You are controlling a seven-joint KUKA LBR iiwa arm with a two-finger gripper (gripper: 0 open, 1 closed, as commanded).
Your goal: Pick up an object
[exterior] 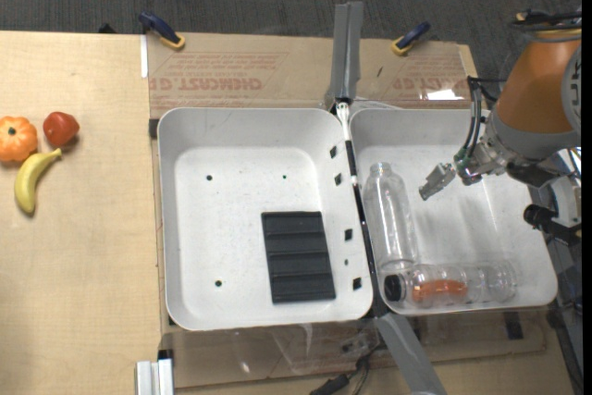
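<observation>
In the right bin (518, 291), a clear plastic bottle (388, 217) lies along the left wall with its neck toward the back. A second clear bottle (450, 284), with a black cap and something orange inside, lies along the front wall. A black ribbed block (297, 256) rests flat in the left bin (185, 199), near the front. My gripper (437, 183) hangs over the middle of the right bin, to the right of the first bottle and behind the second. It touches neither bottle, and nothing shows in its grasp.
An orange (17, 140), a red apple (61, 129) and a banana (32, 180) lie on the wooden bench far to the left. Two clamps (162, 30) (410, 36) hold the cardboard behind the bins. A grey rail (347, 51) runs between the bins.
</observation>
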